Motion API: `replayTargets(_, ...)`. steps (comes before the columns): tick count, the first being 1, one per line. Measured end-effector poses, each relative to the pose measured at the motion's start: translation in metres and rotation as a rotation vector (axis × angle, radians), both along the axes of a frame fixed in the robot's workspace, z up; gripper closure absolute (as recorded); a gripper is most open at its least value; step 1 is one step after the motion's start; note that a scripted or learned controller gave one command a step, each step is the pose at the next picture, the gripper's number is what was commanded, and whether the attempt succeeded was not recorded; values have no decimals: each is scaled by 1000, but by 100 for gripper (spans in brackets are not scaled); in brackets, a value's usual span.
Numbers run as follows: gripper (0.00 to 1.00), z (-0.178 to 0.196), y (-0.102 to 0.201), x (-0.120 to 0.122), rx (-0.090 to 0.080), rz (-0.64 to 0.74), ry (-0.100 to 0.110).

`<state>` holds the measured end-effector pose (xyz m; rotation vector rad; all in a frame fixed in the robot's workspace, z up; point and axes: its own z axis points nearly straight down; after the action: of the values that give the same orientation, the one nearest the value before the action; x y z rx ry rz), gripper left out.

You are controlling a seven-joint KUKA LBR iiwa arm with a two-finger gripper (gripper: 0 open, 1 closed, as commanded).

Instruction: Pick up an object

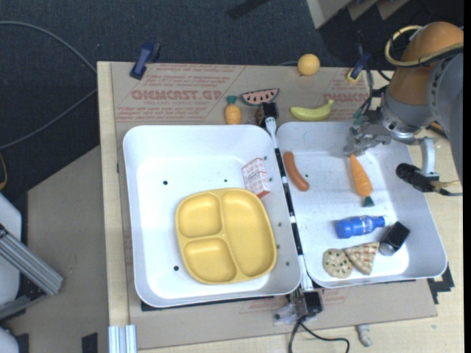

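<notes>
The right bin (421, 219) holds an orange carrot (360, 178), a red sausage (296, 171), a blue bottle (358, 226), a black block (395, 237), a cookie (337, 263) and a pizza slice (363, 257). My gripper (360, 143) hangs at the bin's far side, just above the carrot's upper end. Nothing shows between its fingers. In the left bin (147, 197) lie a yellow divided plate (223, 235) and a small red-and-white carton (256, 176).
On the bench behind the bins sit a banana (311, 111), a watermelon slice (260, 95), a small orange-and-green toy (232, 112) and an orange ball (308, 65). A black divider (283, 190) runs between the bins. The arm's grey body (427, 87) overhangs the right bin's far corner.
</notes>
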<state>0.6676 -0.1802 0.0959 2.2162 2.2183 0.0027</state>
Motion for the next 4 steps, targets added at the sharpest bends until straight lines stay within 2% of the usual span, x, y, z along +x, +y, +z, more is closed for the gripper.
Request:
replayTargets(1,100,66,84,-39,5,1,4)
replayTargets(2,100,89,127,-43,3,0,4)
replayTargets(3,0,89,127,-43,3,-1,4)
replayTargets(4,0,-12,87,-81,3,-3,7)
